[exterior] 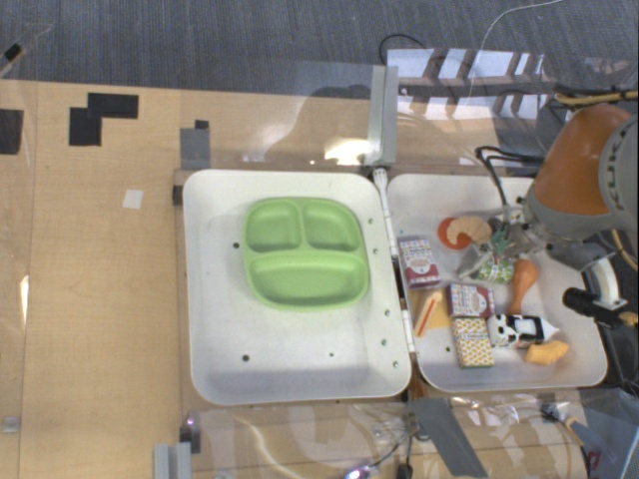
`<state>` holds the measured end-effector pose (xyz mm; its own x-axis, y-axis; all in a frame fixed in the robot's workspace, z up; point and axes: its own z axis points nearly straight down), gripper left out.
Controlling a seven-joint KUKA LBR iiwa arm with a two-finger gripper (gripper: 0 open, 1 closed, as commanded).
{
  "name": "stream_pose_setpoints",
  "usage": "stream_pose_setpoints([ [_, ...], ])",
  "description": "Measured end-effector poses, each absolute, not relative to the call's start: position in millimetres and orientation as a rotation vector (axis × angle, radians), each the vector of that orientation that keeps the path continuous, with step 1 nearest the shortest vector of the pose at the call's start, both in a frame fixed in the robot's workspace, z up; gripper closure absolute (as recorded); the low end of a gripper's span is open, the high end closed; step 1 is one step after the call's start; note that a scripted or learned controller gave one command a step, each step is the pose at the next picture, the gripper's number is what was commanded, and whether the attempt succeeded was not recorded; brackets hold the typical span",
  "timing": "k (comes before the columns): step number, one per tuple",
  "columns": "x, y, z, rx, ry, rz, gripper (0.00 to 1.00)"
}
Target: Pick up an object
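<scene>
Arm in at three o'clock, gripper (502, 245) low over the right bin (424, 362), right on a green crinkly packet (487, 264); jaw state, cannot tell. Just at its four o'clock lies the orange carrot (524, 277). Left bin (215, 352) at nine o'clock carries the green divided plate (305, 252).
</scene>
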<state>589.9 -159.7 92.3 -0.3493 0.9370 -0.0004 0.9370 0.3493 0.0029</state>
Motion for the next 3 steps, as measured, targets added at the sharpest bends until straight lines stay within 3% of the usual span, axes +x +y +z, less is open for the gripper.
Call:
stream_pose_setpoints([
  [1, 592.7, -160.2, 101.7, 1.790, 2.574, 0.009, 1.00],
  [2, 665.8, -142.8, 96.5, 2.206, 2.256, -0.018, 1.00],
  [3, 670.8, -83.2, 204.2, 1.964, 2.448, 0.003, 1.00],
])
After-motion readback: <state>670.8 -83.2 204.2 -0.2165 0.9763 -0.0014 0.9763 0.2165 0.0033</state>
